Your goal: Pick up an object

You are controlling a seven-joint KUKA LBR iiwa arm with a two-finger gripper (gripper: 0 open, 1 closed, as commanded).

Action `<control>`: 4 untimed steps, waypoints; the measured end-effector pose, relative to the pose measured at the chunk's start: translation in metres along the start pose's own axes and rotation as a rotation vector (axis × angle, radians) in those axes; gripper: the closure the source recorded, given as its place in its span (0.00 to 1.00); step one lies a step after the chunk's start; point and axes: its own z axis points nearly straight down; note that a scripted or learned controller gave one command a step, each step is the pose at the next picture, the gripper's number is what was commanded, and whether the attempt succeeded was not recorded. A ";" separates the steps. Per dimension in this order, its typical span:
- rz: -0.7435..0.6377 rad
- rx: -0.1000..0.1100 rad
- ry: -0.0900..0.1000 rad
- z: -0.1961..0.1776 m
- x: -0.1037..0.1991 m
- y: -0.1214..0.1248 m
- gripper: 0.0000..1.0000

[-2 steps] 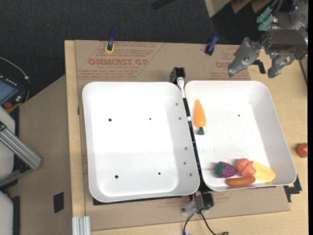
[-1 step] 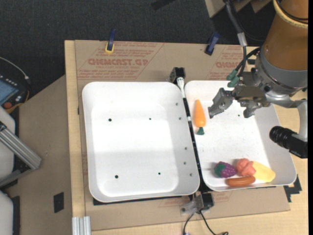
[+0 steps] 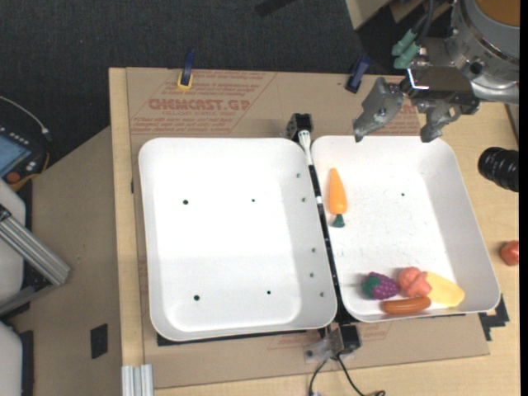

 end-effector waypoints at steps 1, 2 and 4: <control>-0.007 0.009 0.001 -0.020 0.106 0.000 0.00; 0.001 0.011 0.000 -0.018 0.165 0.000 0.00; 0.001 0.019 -0.003 -0.018 0.163 0.010 0.00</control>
